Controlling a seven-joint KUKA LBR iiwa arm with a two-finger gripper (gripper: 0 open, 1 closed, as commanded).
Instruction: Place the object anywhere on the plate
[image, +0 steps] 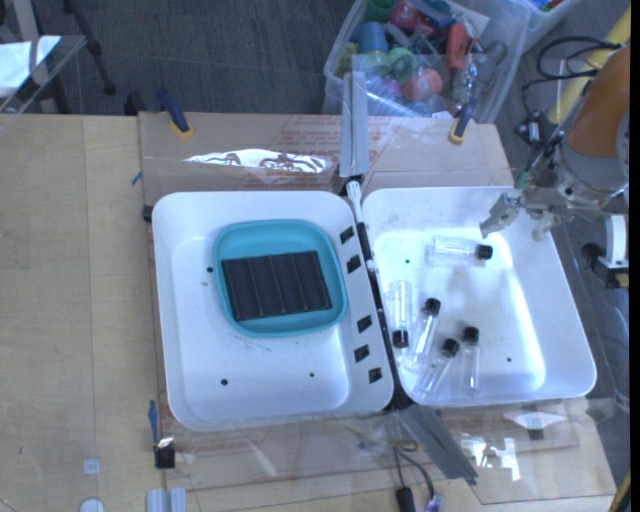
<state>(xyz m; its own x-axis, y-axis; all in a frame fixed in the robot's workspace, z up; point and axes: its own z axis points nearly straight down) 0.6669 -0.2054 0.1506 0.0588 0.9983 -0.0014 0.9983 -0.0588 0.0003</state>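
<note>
A teal plate (232, 244) lies in the left bin (190, 330) and carries a black ridged pad (276, 284). In the right bin (560, 340) lie several clear vials with black caps. One vial (455, 250) rests sideways near the bin's back. The others (425, 328) cluster toward the front and middle. My gripper (520, 218) hovers over the back right corner of the right bin, up and to the right of the sideways vial. It is open, with nothing between its fingers (496, 216).
A raised divider with black tabs (358, 290) separates the two bins. A clear box of coloured items (420, 50) stands behind the bins. Cables and the arm's body (600, 110) crowd the right side.
</note>
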